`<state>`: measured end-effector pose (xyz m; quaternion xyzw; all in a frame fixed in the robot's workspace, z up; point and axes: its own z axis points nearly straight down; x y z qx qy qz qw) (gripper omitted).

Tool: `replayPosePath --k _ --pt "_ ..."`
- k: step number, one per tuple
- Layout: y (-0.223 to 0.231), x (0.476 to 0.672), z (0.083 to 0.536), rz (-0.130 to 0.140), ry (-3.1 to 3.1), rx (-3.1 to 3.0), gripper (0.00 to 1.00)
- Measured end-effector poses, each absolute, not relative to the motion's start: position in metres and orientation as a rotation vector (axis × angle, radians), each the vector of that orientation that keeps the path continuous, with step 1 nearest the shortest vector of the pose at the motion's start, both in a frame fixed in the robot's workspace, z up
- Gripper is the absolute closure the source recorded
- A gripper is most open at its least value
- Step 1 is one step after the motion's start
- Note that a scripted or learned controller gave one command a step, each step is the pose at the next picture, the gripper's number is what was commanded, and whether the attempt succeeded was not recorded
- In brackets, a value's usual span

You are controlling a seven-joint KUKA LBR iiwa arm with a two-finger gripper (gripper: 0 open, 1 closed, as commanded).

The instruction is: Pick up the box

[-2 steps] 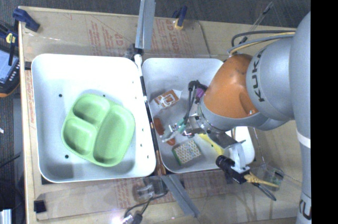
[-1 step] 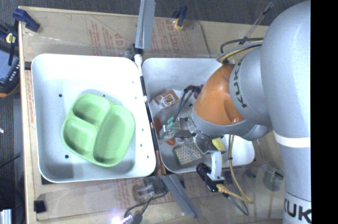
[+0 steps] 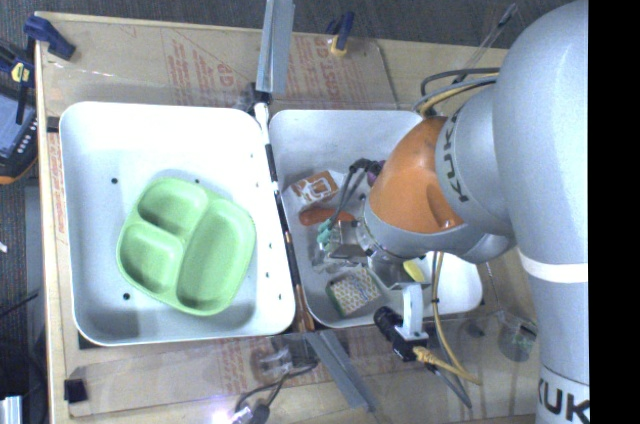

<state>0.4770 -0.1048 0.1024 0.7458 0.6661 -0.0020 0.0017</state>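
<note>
Lying near the right bin's [image 3: 300, 137] far-left corner, the small orange-and-white box [image 3: 314, 185] looks light, stiff cardboard, best pinched across its flat sides by the claw [image 3: 340, 237] hanging beside it.

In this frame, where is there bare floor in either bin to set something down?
Left bin: bare floor along its far wall and left wall, around the green divided plate. Right bin: a bare strip along the far wall, above the small box. Its middle and near half are crowded with small items under the arm.
</note>
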Motion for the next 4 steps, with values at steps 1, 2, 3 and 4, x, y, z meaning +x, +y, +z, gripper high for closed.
replayPosePath --k 1,2,3,4 --pt "-0.106 0.477 0.103 -0.008 2.088 2.341 0.0" --pt "-0.172 0.485 0.189 0.0 2.182 2.261 0.0" --pt "-0.196 0.566 0.157 -0.001 2.295 2.15 0.0" --pt "-0.207 0.615 0.14 0.001 2.337 2.103 0.0"
